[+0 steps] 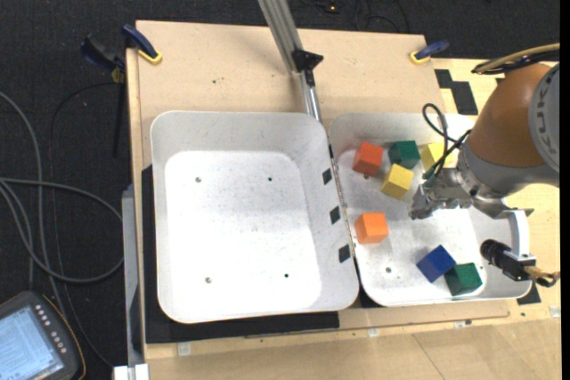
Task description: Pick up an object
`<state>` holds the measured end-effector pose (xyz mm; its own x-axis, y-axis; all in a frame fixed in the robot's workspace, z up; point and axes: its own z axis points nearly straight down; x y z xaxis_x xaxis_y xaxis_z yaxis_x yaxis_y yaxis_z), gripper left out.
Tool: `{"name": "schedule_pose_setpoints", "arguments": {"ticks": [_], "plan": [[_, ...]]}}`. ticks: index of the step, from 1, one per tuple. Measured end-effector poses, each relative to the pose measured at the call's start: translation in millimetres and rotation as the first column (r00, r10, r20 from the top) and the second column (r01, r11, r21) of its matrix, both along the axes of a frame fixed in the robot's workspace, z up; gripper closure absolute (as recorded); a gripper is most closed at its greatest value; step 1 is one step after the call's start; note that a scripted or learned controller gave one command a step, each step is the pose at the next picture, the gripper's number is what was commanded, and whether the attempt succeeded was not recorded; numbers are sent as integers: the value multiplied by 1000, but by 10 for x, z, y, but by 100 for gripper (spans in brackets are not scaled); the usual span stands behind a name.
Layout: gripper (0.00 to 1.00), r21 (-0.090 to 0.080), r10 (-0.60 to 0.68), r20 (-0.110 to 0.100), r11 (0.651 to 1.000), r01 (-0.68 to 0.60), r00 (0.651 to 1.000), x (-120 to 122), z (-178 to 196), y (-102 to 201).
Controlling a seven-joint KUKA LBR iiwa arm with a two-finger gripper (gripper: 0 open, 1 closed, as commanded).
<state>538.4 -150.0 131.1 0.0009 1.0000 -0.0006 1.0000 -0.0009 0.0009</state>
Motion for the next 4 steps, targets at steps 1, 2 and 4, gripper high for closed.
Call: {"name": "schedule_pose_setpoints", "arguments": {"ticks": [1, 2, 4], "plan": [[100, -2, 3, 5, 1000, -3, 1000, 65, 438, -9], [100, -2, 4, 6, 1000, -4, 1000, 84, 962, -12], [100, 2, 9, 2, 1000, -9, 1000, 463, 1009, 958]]}}
